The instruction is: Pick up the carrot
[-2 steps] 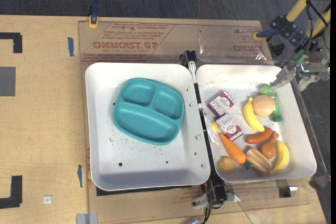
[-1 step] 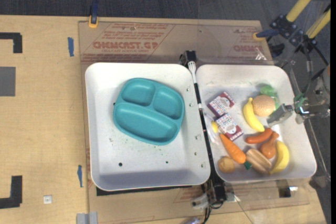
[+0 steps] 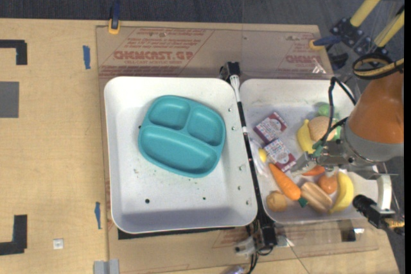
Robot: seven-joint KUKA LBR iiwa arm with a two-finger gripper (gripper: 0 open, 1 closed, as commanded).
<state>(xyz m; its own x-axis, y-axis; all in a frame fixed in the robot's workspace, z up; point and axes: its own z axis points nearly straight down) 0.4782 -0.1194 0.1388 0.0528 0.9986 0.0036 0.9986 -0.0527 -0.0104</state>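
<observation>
Carrot [image 3: 286, 181] lying free near the right bin's [image 3: 290, 90] front edge.
Gripper [image 3: 323, 163] state — can't tell. Probably light, stiff, slick: pinch its thick middle.

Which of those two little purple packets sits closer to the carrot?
The lower purple packet, nearer the view's bottom; the carrot lies just below it. The upper purple packet sits farther up the right bin.

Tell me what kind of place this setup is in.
Most likely a robotics lab test bench: a plywood bench with tape marks carries two white bins, one holding a teal divided plate, the other toy food such as a carrot, beneath a robot arm.
</observation>
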